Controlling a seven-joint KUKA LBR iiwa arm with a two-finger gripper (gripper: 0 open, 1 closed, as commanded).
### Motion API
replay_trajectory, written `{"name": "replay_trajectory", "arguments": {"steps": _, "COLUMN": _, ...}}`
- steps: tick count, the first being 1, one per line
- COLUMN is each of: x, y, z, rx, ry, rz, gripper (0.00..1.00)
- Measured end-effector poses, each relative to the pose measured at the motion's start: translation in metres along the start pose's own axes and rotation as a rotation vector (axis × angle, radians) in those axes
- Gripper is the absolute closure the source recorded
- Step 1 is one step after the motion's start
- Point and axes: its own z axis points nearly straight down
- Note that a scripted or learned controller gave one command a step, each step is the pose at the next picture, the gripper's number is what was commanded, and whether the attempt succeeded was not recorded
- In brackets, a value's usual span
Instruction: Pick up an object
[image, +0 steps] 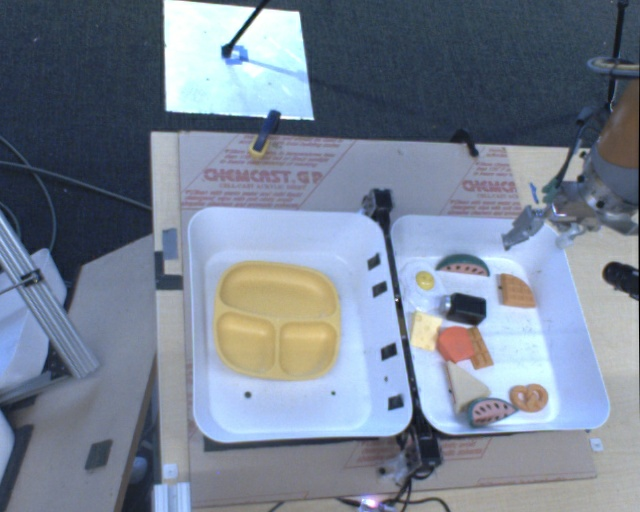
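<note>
We saw the gripper (540, 222) hanging over the right bin's (585, 372) back edge, nothing in it; honestly couldn't tell how open it was.

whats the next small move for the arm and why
Probably bring the pincer left and down over the watermelon slice, the nearest toy. The pincer hangs above the right bin's upper right rim with nothing between its fingers, and every toy lies below it.

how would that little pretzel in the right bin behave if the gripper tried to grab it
The pretzel lies flat on the bin floor, so it probably won't roll. It looks like a small, stiff toy, likely light. Its thin, looped shape may slide away rather than lift when the fingers close.
</note>
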Motion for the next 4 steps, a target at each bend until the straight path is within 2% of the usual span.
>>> {"name": "replay_trajectory", "arguments": {"steps": 1, "x": -0.003, "y": 0.039, "z": 0.073, "rx": 0.002, "ry": 0.000, "rz": -0.003, "gripper": 0.00}}
{"name": "replay_trajectory", "arguments": {"steps": 2, "x": -0.014, "y": 0.029, "z": 0.128, "rx": -0.009, "ry": -0.004, "rz": 0.003, "gripper": 0.00}}
{"name": "replay_trajectory", "arguments": {"steps": 3, "x": -0.014, "y": -0.108, "z": 0.116, "rx": 0.009, "ry": 0.002, "rz": 0.008, "gripper": 0.00}}
{"name": "replay_trajectory", "arguments": {"steps": 4, "x": 0.029, "y": -0.044, "z": 0.055, "rx": -0.008, "ry": 0.000, "rz": -0.007, "gripper": 0.00}}
